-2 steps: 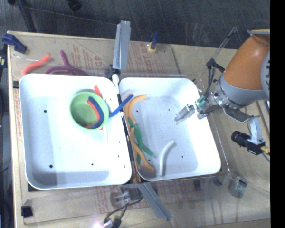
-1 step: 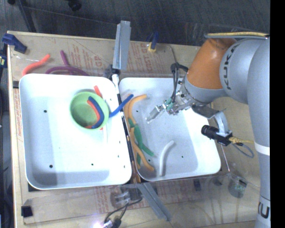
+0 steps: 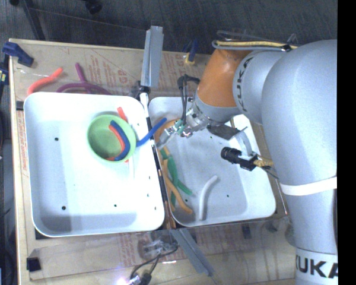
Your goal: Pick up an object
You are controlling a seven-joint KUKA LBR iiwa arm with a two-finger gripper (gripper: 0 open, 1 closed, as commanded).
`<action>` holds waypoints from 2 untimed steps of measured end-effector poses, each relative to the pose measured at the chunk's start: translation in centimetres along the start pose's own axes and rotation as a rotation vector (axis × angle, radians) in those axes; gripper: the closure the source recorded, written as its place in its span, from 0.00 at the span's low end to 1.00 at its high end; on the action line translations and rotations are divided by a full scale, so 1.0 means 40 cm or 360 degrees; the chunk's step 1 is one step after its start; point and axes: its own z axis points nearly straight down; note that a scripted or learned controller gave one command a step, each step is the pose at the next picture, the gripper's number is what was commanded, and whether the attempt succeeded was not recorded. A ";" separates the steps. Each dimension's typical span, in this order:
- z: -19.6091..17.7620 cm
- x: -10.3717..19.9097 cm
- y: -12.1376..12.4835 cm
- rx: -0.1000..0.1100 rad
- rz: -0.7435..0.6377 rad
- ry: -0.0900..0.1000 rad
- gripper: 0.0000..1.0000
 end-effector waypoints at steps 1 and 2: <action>0.038 -0.035 0.083 0.0000 0.0428 -0.0009 0.00; 0.013 -0.015 0.096 -0.0003 0.0411 0.0016 1.00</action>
